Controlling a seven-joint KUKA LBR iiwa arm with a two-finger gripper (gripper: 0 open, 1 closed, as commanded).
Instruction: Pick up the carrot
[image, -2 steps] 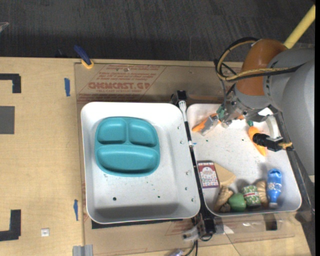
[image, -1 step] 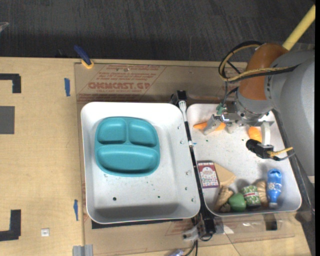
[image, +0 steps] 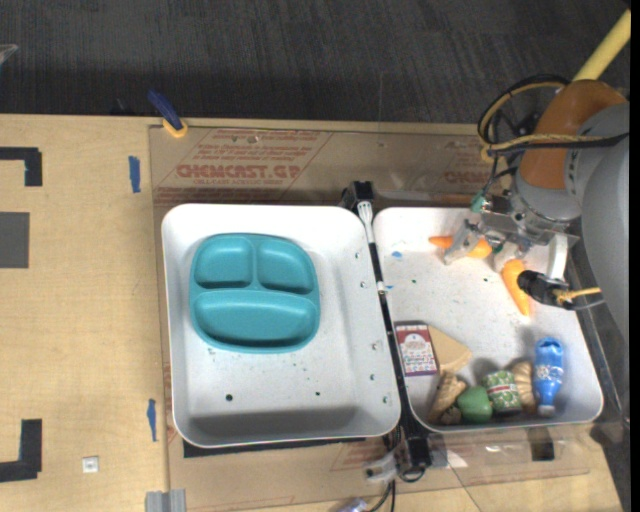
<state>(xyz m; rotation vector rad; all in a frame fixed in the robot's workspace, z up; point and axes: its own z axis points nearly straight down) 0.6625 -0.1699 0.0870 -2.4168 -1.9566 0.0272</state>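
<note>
An orange carrot (image: 516, 284) lies in the right bin (image: 440, 300) near its far right wall. A smaller orange piece (image: 440, 241) pokes out at the far side of the same bin. My gripper (image: 476, 243) is down in the bin's far right corner, between those two orange bits and just left of the carrot. Its tips are partly hidden by the wrist and cables. Whether anything sits inside the gripper cannot be made out.
A teal divided plate (image: 255, 292) lies in the left bin (image: 200, 400). At the right bin's near side are a red-and-white packet (image: 415, 350), a tan wedge (image: 452, 351), a green item (image: 475, 403), a striped can (image: 510, 390) and a blue bottle (image: 547, 372).
</note>
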